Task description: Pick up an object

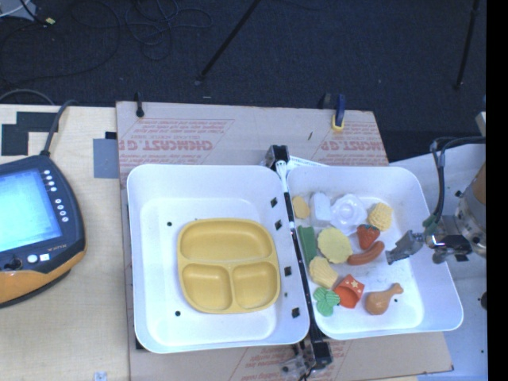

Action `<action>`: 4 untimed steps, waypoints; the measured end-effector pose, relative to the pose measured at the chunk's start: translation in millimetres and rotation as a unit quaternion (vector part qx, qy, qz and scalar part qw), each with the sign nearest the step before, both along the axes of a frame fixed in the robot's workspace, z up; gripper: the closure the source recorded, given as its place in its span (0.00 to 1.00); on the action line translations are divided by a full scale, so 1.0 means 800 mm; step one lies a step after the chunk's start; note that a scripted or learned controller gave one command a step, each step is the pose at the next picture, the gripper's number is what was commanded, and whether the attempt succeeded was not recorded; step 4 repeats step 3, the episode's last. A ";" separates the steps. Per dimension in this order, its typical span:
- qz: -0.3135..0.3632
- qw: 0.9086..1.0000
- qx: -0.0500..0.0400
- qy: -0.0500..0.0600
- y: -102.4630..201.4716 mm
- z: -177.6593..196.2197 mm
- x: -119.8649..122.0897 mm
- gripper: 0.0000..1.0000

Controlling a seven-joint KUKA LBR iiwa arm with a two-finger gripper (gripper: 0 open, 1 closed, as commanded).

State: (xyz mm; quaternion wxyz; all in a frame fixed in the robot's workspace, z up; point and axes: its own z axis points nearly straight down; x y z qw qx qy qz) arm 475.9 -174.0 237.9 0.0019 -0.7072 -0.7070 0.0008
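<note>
Cardboard sheet under the bins: red print, upside down from this camera, reads "CHEMCAST GP"; repeated faintly toward the right part of the sheet.
Cardboard strip at the bottom edge: more red print, too small to read.
Handheld control pad at left: lit screen, its text illegible.

Toy foods clustered in right bin

bins: glossy white plastic | tray: matt yellow plastic | board: cardboard, probably
</note>
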 end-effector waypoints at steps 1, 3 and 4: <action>0.002 1.000 0.002 0.000 0.079 -0.194 0.000 0.00; 0.003 1.000 -0.001 -0.005 0.156 -0.058 0.113 1.00; 0.003 1.000 -0.001 -0.005 0.156 -0.058 0.113 1.00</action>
